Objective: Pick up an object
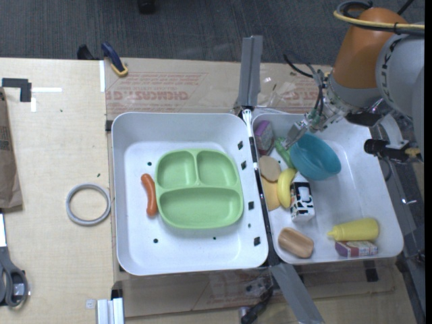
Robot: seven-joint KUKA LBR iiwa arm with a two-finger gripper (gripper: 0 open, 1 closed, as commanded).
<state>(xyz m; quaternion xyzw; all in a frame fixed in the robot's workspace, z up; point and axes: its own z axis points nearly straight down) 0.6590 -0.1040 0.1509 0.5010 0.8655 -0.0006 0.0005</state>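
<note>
The right bin [378,181] holds a blue bowl [317,158], a banana [286,185], a yellow mustard bottle [354,230], a tan bread roll [295,243], a small red and white box [356,249] and a black and white item [303,202]. My gripper [305,128] hangs at the bowl's far left rim, touching or just above it. The bowl looks tilted. I cannot make out whether anything is held. In the left bin [128,241] lie a green divided plate [199,189] and an orange sausage [150,194].
A purple-grey item [263,135], a green piece [282,151] and a tan disc [270,169] crowd the right bin's left wall. A grey ring [88,203] and scissors [10,283] lie on the bench at left. A grey post [250,69] stands between the bins.
</note>
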